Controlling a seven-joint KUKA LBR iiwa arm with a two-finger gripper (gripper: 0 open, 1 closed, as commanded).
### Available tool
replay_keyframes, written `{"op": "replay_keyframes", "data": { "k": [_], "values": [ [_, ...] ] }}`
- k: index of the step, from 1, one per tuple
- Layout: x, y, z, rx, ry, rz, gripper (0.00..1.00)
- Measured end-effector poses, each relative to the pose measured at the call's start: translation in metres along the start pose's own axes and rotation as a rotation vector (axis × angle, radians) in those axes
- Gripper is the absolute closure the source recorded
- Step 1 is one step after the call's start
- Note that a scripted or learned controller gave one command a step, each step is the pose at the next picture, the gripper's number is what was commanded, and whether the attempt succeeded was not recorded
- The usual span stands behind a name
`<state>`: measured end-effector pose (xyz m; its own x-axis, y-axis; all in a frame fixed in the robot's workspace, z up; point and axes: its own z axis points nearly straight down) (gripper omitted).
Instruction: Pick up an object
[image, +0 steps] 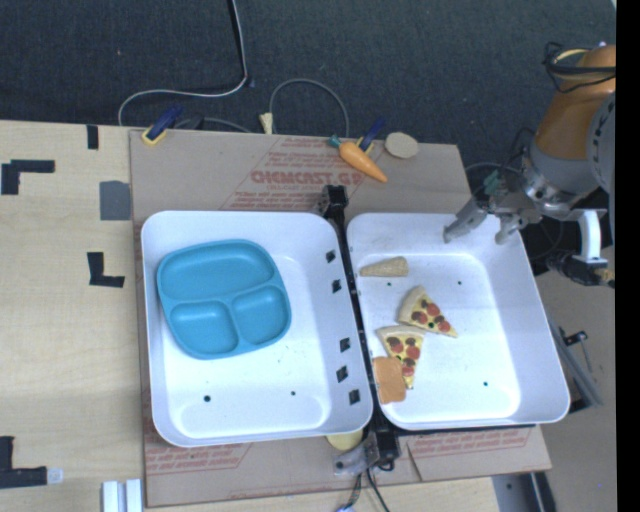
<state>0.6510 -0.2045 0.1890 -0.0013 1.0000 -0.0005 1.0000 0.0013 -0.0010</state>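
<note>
hand (482, 224) | fingers spread, holding nothing | above right bin's (520, 330) far rim

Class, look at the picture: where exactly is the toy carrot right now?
The toy carrot lies outside both bins on the cardboard behind them, near the top middle of the camera view, left of a small round beige piece.

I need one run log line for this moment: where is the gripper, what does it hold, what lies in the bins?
gripper: open, above right bin far edge, holds nothing | right bin: two pizza slices, bread piece | left bin: blue tray
</note>
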Motion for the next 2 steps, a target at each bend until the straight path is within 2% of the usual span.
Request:
{"op": "replay_keyframes", "data": {
  "k": [1, 2],
  "values": [
    [0.071, -0.053, 0.046, 0.009, 0.005, -0.003, 0.0],
    [0.096, -0.097, 0.098, -0.014, -0.005, -0.001, 0.0]
  ]
}}
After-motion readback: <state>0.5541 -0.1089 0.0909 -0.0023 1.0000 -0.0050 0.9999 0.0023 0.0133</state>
